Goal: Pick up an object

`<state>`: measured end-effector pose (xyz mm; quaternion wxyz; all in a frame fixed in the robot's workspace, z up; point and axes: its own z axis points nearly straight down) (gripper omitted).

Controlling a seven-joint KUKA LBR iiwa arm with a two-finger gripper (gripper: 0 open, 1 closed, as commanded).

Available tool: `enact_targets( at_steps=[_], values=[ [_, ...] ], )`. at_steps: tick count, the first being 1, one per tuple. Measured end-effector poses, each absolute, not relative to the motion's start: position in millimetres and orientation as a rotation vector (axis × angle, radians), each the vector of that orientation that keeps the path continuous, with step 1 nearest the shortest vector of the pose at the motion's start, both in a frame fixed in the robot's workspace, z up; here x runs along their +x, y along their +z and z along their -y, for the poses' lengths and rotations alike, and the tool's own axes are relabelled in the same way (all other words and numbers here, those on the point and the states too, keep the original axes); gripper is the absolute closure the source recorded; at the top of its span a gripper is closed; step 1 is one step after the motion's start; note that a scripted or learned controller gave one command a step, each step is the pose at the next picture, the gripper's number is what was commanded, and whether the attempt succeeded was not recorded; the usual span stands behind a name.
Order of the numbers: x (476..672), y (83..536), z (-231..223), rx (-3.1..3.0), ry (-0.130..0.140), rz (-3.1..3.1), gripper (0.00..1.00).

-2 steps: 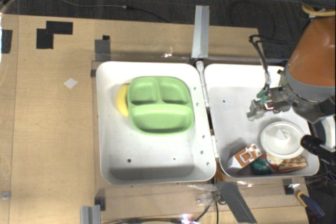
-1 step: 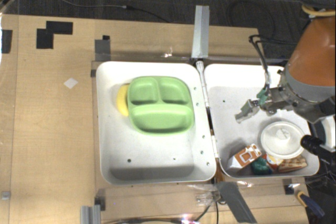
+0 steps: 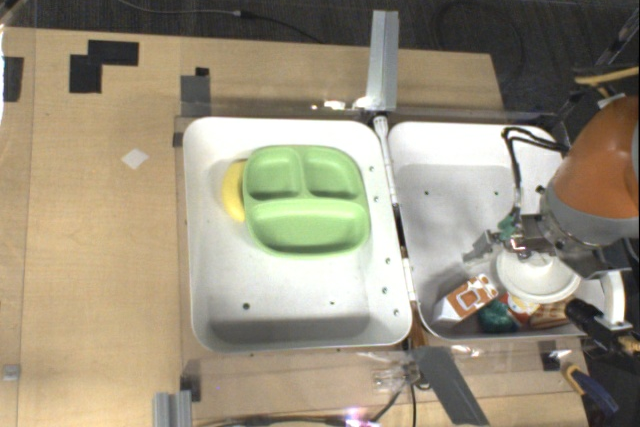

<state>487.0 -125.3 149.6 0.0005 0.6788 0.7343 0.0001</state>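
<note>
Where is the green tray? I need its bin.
The green tray lies in the left bin, toward its far side, partly covering a yellow object.

Even overhead light, soft shadow inside left bin, mild blur, white surfaces near glare.

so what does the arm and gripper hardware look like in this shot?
The arm shows a rounded orange band over a grey wrist section. A black cable loops along its left side. Below sits a white, round gripper body with small metallic parts and a reddish fitting at its top. The fingers can't be made out.
</note>
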Motion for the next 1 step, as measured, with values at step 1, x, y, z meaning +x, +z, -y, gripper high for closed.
enact_targets(
  at_steps=[1],
  values=[
    [517.2, 88.9, 104.4, 1.881, 0.008, -2.505, 0.00]
  ],
)
